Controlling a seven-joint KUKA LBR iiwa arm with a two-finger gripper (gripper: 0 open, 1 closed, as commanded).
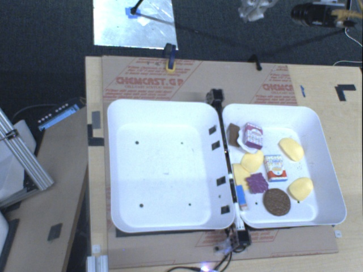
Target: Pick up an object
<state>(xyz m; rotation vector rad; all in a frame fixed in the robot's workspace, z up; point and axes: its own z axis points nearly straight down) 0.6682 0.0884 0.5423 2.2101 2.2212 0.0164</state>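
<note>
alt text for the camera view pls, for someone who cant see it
Two shallow white bins sit side by side on a bench; the right bin holds small toy foods, including a brown round cookie and a purple packet. The gripper hangs blurred at the top.

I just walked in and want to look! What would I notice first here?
The bright toy foods heaped in the right bin: yellow pieces, a brown cookie, a purple packet. Beside it sits the left bin, plain white. The gripper hangs blurred at the top.
</note>
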